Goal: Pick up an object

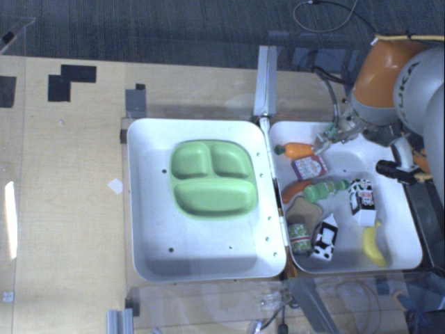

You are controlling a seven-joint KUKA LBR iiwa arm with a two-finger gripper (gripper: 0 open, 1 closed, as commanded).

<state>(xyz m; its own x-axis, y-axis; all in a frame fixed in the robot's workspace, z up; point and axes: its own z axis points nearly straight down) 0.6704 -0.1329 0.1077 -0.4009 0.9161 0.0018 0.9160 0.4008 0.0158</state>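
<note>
The right bin (410,256) holds a jumble of small objects. At its back left lies an orange carrot (297,149), with a dark red packet (309,165) just in front of it. A green bottle (324,188) lies across the middle beside an orange-red sausage shape (293,188). Two black-and-white cow-print cartons (361,197) (324,239), a small can (300,236), a brown piece (304,211) and a yellow banana (373,246) fill the front. My gripper (334,135) hangs low over the bin's back, just right of the carrot and above the packet, with nothing visibly held.
The left bin (149,249) carries a green divided plate (212,178). A metal divider post (264,82) stands between the bins at the back. The grey arm with its orange band (381,75) covers the right bin's back right corner. A black part (395,168) juts over the right rim.
</note>
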